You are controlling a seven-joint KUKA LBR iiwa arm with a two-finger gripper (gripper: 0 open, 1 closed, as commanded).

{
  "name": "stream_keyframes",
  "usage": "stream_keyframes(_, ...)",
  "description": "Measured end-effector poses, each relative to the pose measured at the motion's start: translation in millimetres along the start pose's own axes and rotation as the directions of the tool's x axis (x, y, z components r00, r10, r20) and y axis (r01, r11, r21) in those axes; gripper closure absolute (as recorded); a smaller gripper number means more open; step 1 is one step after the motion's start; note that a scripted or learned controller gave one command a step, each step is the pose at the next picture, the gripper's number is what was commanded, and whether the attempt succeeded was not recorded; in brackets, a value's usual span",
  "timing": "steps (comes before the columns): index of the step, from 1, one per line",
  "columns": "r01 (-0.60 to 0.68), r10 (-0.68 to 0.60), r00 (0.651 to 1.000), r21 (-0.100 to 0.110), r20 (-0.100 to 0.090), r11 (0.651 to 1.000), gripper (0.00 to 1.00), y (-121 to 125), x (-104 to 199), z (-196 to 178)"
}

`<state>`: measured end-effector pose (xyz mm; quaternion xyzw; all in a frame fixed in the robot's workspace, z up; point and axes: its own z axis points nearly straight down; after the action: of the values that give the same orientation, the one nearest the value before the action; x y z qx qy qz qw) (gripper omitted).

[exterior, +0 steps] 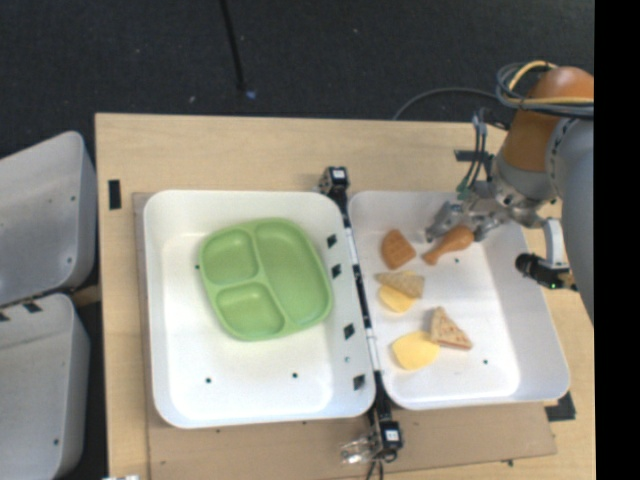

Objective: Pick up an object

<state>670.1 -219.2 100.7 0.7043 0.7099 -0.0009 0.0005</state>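
We noted the gripper (pixel 462 220) low over the upper part of the right bin (pixel 520 363), directly above a small orange-brown drumstick-shaped toy (pixel 447 245); whether the jaws were wide, narrow or closed on it we could not tell, and contact was likewise unclear. We judged this piece light, rigid and smooth, likely plastic, so prone to slip; the thicker end looked the better place to take hold, across its short axis. Just beside it lay a brown bread-like piece (pixel 397 249), near enough to be nudged. Further down sat a tan wedge (pixel 403 284) touching a yellow piece (pixel 395 301), a second tan wedge (pixel 450 330) and a yellow cheese-like slice (pixel 413 352). The left bin (pixel 180 378) on the table (pixel 120 153) held a green divided tray (pixel 265 279), well apart.
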Motion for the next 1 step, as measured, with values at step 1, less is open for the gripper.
stream_keyframes(1,0.004,-0.004,1.0,-0.007,0.006,1.0,1.0,1.9,-1.4,-14.8)
